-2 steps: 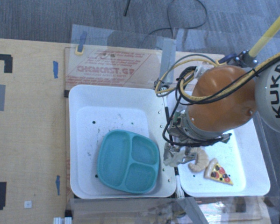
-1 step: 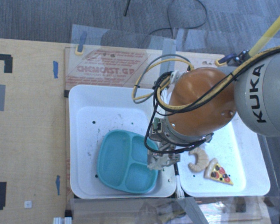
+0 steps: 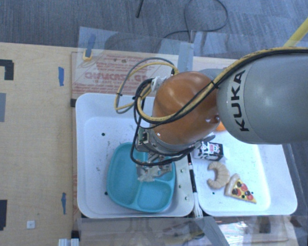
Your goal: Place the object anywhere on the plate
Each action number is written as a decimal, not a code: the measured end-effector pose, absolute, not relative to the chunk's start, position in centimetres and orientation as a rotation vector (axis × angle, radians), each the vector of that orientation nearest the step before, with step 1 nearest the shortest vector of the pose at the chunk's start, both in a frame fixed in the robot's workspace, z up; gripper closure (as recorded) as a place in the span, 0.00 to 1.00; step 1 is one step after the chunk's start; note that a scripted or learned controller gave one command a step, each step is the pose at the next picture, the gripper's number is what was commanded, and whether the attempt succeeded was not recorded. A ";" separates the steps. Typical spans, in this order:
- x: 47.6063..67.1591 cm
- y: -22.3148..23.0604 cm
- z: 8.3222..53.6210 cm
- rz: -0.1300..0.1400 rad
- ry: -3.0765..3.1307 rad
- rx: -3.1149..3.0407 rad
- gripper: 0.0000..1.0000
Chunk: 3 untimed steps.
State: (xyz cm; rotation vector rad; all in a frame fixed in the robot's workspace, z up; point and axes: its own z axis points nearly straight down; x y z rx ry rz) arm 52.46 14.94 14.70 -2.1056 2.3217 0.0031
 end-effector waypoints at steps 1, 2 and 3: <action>53.6 4.1 18.5 -0.001 2.389 -2.030 1.00; 49.2 12.8 16.3 0.003 2.379 -2.047 1.00; 55.6 7.0 18.6 0.000 2.427 -1.985 1.00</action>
